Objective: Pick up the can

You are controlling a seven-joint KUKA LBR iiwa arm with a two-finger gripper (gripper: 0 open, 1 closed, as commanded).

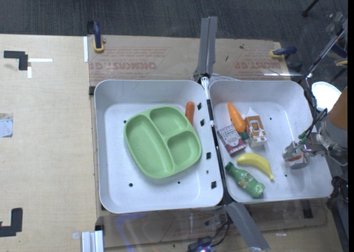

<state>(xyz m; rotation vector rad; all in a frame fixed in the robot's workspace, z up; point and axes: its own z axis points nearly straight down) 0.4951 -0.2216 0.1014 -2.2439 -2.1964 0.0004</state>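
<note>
The can (296,158) is small and silvery with a reddish band. It lies in the right bin (276,93) near that bin's right wall. My gripper (306,147) reaches in from the right and sits right against the can's upper right side. The grey arm (338,129) behind it comes in over the bin's right rim. The gripper's body covers the can's right edge, and I cannot make out whether the can is gripped.
The right bin also holds a carrot (236,117), a small orange carton (256,129), a maroon packet (232,139), a banana (256,163) and a green bottle (245,180). In the left bin (110,146) lie a green divided plate (162,141) and an orange sausage-shaped piece (190,112).
</note>
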